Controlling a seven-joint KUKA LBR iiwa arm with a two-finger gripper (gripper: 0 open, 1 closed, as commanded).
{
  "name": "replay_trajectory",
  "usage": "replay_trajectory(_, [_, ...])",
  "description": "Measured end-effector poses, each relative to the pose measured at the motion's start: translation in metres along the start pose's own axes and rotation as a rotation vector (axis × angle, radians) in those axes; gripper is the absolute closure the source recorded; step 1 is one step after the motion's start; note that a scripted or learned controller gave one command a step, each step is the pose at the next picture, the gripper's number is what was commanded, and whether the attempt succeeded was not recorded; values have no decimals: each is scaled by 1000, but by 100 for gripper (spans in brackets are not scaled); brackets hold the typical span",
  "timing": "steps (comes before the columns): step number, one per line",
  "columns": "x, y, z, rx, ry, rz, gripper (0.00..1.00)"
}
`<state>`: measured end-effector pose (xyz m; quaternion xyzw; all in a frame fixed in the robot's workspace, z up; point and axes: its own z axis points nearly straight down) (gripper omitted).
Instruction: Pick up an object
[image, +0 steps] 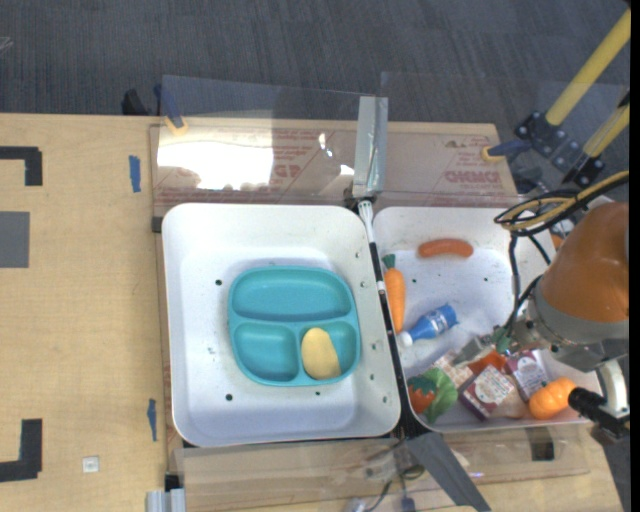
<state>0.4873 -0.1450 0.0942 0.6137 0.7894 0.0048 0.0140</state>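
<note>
Packets (497, 383) sit at the near edge of the right bin (480, 228), an orange fruit (549, 399) just right of them, leafy veg (432, 391) just left. Arm (590, 280) hangs over the packets' right side; the gripper is hidden under the wrist, so I can't tell whether it's open or closed, or holding anything. Likely target is the packet pile, directly below and slightly left of the wrist. Bottle (433, 323) lies up-left of the packets, long axis diagonal. Carrot (395, 297) is further left along the divider, sausage (444, 248) well beyond. Left bin (200, 330) has a tray (290, 300) with a potato (320, 353).
</note>
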Motion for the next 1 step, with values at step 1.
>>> replay_trajectory(1, [0,2,-10,-5,0,1,100])
